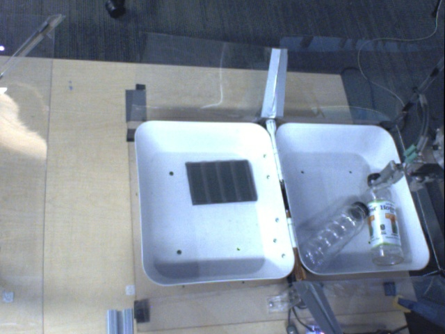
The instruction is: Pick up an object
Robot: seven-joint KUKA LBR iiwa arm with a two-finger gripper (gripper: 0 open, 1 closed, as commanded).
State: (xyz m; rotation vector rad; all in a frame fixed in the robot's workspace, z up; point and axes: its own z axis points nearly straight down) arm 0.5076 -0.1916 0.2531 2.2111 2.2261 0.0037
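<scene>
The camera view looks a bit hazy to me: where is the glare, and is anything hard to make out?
In the camera view, pale glare washes the wooden bench at left; the clear plastic bottle nearly vanishes against the right bin; soft shadow lies along the left bin near its front wall; the gripper is small and blurred.

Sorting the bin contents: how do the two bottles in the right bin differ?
The clear bottle has no label and lies diagonally; the labelled bottle carries a white and orange label and lies nearly straight along the right wall. Both are transparent plastic, lying down, necks meeting near the gripper.
</scene>
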